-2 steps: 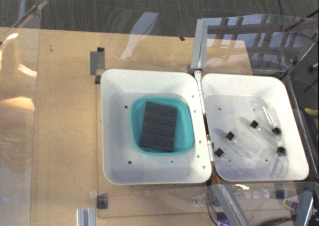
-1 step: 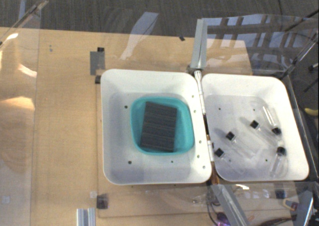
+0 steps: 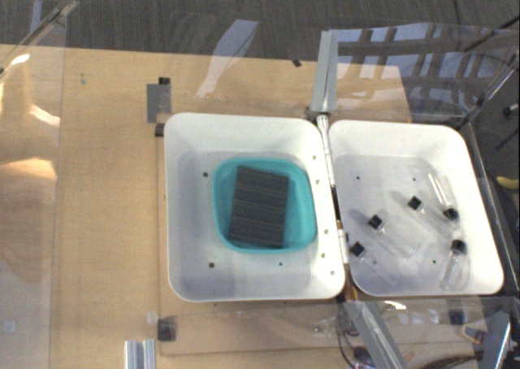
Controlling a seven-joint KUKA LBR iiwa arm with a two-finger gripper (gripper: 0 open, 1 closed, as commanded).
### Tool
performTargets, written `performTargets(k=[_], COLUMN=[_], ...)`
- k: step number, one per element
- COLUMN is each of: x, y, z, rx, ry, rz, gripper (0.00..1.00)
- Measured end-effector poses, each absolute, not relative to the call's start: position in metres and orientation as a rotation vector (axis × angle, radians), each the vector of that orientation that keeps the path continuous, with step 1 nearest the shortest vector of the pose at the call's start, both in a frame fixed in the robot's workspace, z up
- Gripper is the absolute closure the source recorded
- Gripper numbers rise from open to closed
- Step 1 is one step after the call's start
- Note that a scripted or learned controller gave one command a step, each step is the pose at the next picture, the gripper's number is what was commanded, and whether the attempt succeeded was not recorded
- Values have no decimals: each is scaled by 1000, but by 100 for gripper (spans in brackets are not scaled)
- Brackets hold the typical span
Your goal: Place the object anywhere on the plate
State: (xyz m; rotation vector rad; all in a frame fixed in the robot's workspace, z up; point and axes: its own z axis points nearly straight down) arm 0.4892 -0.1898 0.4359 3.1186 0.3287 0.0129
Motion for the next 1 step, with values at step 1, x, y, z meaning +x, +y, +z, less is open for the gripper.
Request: performTargets(k=[1], x=[488], y=[-206], z=[436], rx=[3119], ry=[322], rz=[13], gripper=[0])
